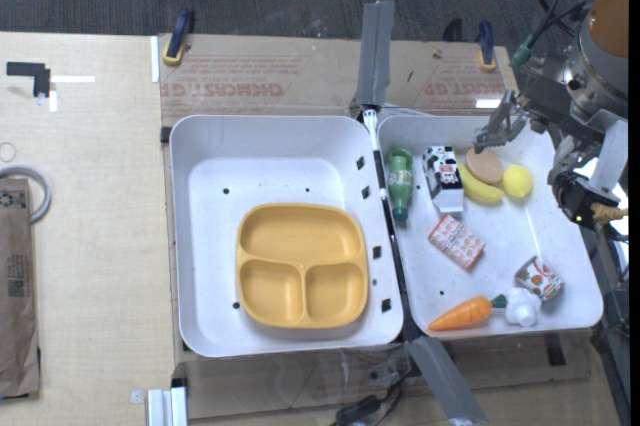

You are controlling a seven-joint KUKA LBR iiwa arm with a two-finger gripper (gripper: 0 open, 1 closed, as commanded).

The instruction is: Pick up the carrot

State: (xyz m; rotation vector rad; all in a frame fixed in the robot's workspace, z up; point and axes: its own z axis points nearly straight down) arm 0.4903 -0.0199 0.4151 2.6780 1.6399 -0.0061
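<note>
Near the right bin's front wall, the carrot point(462, 314) lies well apart from the empty, parted pincer point(497, 131).

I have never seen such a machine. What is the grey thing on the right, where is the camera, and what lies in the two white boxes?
One camera looks down at a slant from above the bench. The grey arm with an orange band is a robot reaching in from the right; its pincer hangs above the right white bin. That bin has an orange carrot near its front edge, a yellow banana, a yellow lemon and a green bottle. The left white bin holds a yellow divided plate. I see nothing held.
</note>
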